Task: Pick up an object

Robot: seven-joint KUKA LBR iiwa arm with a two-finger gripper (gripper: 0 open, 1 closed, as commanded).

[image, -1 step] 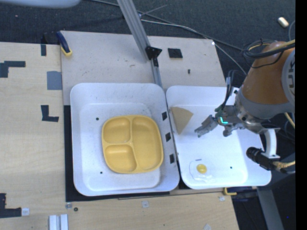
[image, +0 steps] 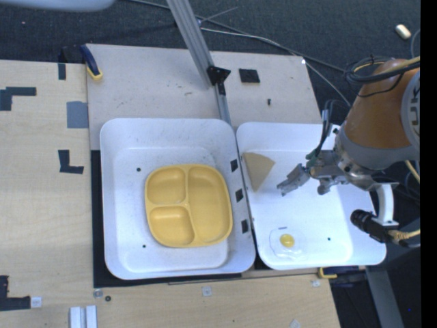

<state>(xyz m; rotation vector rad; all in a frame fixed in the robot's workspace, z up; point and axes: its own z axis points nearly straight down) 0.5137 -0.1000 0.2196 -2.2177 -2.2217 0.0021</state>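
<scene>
A: Where's the arm sitting right now?

B: The arm (image: 382,115) is reaching in from the right, over the right bin (image: 341,251). The gripper (image: 290,183) is hanging above the middle of that bin, fingers pointing left.

A: Jaws?

B: Looking spread, nothing showing between them. The view is small and slanted there, so I'm hedging: probably released, not clamped on anything.

A: Objects in the right bin?

B: Two. A tan wedge-shaped piece (image: 258,167) is lying in the upper-left part, close to the bin's left wall. The fingertips are sitting just beside it to the right; I can't tell if they are touching it. A toy fried egg (image: 287,242), white with a yellow yolk, is lying near the front edge, well apart from the gripper.

A: Left bin?

B: The left bin (image: 123,183) is holding a yellow divided plate (image: 188,205) with three compartments, lying flat near the centre, slightly toward the right wall.

A: Anything else on the bench?

B: A metal pole (image: 194,36) is running diagonally down toward the gap between the bins. Cables (image: 273,43) are trailing across the dark floor behind.
</scene>
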